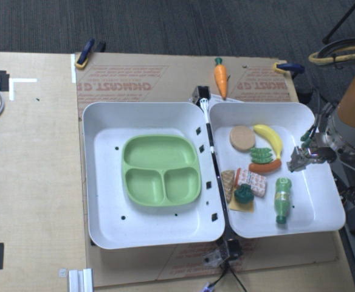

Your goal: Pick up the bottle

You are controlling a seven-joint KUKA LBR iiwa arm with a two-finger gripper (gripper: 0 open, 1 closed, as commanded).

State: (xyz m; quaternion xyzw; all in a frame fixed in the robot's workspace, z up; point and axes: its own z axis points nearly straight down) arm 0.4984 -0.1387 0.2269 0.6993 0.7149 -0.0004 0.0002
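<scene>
One green bottle lies in the right bin, just below the gripper, whose state I cannot tell. It should descend over the bottle's middle and grip across its width.

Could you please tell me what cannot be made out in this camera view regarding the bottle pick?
- Pincer: too small and dark to tell how its fingers stand, camera view.
- Arm: cut off by the right edge.
- Bottle: label too small to read.
- Items under the green toy: partly covered by it, so their kind is unclear.
</scene>
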